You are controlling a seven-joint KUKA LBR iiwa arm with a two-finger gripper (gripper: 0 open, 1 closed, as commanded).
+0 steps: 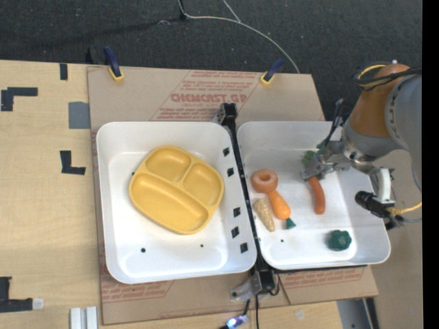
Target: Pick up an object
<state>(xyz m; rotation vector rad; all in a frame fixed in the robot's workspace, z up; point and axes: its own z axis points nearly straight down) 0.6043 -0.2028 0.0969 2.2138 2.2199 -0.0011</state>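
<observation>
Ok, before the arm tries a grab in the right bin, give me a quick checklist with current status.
1. End effector over the right bin: ok, it sits near the bin's upper right.
2. Target nearby: ok, the sausage lies just below it.
3. Sausage clear of neighbours: ok, apart from the carrot and green toy.
4. Anything already gripped: cannot tell, the tip is too dark and small.
5. Finger opening: cannot tell.
6. Left bin out of the way: ok, the yellow tray lies inside it, beyond the divider.
</observation>
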